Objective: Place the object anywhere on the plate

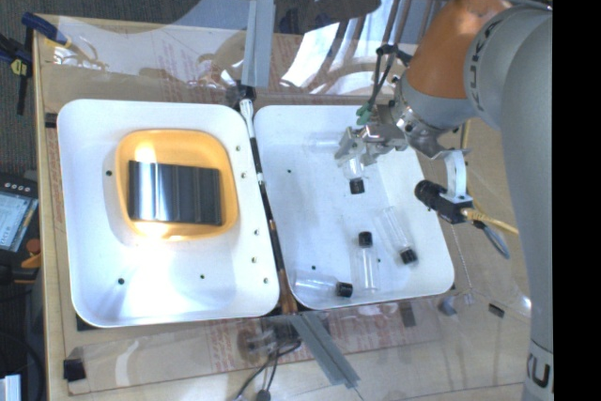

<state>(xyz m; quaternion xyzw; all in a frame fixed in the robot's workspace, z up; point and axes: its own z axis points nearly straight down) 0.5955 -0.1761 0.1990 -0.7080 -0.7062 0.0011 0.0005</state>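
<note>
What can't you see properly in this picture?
- Claw: too small and blurry from above to tell if it's open or shut.
- Tube under the claw: clear, so its shape fades into the right bin; whether the claw has it is unclear.
- Plate: glare hides its middle.

2 white bins, yellow plate, clear black-capped vials.
</note>
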